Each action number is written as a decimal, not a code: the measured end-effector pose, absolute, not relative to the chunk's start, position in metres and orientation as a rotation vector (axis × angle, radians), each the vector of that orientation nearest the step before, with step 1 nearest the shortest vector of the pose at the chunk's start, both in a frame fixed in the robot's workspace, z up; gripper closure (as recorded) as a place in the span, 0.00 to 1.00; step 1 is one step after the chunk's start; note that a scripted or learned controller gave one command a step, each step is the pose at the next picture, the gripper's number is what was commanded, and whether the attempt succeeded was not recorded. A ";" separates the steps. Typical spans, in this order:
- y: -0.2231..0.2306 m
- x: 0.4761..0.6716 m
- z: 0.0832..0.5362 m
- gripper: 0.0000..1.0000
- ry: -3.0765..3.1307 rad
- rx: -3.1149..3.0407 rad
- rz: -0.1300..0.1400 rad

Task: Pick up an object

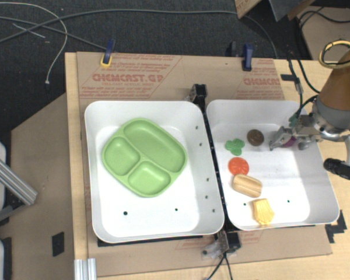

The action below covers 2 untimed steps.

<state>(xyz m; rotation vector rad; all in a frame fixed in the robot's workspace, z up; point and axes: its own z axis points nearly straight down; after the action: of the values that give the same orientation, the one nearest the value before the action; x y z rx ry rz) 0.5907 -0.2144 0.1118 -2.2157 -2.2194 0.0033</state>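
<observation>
Metal fingers (282, 140) hover beside round brown ball (255, 137).

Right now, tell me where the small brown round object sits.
The small brown round object lies in the right bin, near its back edge, just right of the green piece and left of the gripper.

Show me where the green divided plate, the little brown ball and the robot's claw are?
Green divided plate (144, 157): camera view, on its middle ridge.
Brown ball (255, 137): camera view, on its top.
Gripper (278, 143): camera view, between its fingertips.
</observation>
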 end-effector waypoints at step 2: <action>-0.213 0.592 0.097 1.00 -2.224 -2.217 -0.003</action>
<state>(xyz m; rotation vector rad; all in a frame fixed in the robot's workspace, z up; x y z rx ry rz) 0.5923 -0.2130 0.0968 -2.2174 -2.2239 -0.0025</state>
